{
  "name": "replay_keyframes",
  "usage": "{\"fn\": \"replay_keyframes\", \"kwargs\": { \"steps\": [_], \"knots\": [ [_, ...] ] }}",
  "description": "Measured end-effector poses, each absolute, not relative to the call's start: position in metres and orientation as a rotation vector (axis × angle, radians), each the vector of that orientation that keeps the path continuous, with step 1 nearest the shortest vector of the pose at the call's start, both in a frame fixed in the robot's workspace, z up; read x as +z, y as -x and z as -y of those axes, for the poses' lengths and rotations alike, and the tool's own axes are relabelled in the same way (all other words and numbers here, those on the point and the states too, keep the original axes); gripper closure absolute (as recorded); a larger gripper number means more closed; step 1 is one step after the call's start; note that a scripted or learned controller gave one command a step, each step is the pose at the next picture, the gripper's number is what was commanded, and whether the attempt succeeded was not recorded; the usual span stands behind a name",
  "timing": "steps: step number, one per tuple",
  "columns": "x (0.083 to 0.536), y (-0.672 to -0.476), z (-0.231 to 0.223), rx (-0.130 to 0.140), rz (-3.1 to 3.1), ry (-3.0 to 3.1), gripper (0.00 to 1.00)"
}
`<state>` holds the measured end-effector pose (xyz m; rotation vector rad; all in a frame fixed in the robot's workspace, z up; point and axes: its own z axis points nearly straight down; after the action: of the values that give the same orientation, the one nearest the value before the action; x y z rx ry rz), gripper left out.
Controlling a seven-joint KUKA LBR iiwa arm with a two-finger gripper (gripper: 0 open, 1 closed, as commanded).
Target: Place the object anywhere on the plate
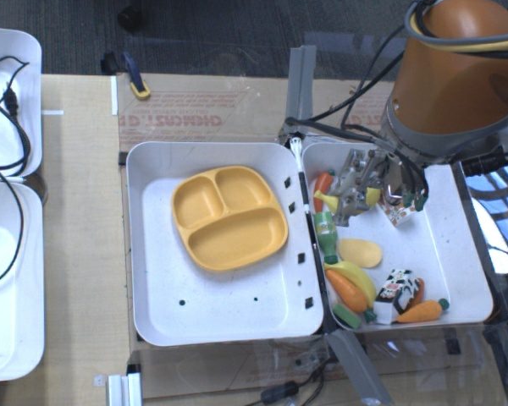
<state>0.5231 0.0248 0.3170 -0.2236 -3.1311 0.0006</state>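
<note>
Plate point(229, 218) long axis slanting up-right, gripper point(366, 194) over toys, grip state unclear.

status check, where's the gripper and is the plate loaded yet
Gripper low in right bin, among toys. Plate in left bin, nothing on it. Bin walls between.

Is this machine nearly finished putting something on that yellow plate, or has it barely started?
Barely started, by the look of it. The yellow plate in the left bin has nothing on it yet. The gripper is down in the right bin, over the toy foods near the dividing wall. I cannot see whether it has caught one. Lifting a toy, carrying it across and setting it on the plate is all left.
</note>
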Motion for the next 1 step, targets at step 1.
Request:
{"fn": "replay_keyframes", "kwargs": {
  "steps": [1],
  "knots": [
    [0.2850, -0.5671, -0.1009, 0.001, 3.131, 0.213, 1.00]
  ]
}}
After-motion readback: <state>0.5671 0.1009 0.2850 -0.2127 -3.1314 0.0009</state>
